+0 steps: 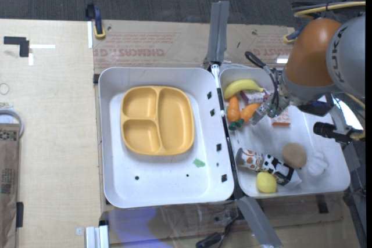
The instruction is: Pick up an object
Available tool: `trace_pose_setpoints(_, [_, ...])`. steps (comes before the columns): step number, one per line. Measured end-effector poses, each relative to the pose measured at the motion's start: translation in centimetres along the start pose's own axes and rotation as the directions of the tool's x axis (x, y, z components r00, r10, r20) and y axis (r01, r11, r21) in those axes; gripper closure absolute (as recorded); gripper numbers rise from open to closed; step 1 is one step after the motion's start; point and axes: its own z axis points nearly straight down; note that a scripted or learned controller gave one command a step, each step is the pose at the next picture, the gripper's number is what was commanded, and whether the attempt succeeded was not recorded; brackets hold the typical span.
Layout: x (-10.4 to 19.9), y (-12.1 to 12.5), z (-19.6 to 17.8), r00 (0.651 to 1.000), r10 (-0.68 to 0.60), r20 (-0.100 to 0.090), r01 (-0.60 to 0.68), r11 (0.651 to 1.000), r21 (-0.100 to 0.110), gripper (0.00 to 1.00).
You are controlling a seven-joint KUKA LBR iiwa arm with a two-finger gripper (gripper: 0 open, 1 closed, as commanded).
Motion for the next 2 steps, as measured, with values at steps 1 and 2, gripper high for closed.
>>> trace_pose_setpoints(1, [6.3,1.1,-9.9,0.971,0.239,-0.001,-0.239,0.971,0.011,1.00])
trace_pose_setpoints(2, [-0.2,1.5,-8.3,0.953,0.303,0.000,-0.303,0.953,0.011,1.00])
